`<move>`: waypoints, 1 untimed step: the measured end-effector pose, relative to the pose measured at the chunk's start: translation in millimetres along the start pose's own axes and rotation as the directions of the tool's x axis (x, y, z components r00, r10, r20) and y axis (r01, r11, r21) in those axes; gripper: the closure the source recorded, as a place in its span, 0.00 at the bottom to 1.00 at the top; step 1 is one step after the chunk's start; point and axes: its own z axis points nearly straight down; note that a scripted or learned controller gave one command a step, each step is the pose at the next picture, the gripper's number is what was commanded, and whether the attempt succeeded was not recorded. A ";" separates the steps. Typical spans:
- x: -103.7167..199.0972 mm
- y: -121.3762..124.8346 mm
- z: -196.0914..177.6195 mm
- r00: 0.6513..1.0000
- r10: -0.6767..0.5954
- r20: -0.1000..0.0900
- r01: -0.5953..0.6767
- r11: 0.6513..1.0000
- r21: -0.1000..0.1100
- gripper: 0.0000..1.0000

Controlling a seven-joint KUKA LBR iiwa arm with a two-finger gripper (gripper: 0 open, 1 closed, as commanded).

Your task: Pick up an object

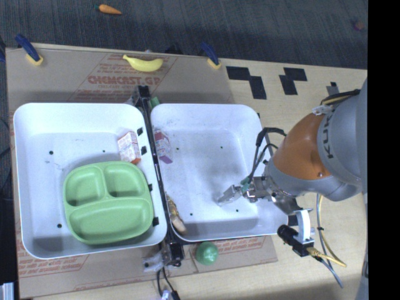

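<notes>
My gripper (229, 195) hangs low in the right bin (206, 114), near its front right corner, pointing left over bare white floor. A small purple-and-white packet (161, 145) lies at that bin's far left side, well away from the gripper. A tan object (174, 218) rests against the front left wall of the same bin. In the left bin (37, 120) sit a green divided tray (109, 200) and a red-and-white carton (129, 146) behind it.
A green ball (207, 252) lies on the cardboard in front of the bins. A yellow banana (144, 62) lies behind them, between two blue clamps (210, 53). An orange carrot (110, 9) is on the dark floor at the back.
</notes>
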 end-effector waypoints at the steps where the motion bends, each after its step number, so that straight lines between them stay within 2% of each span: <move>1: 51.0 60.5 -0.3 1.000 -0.003 0.001 0.003 1.000 -0.001 0.00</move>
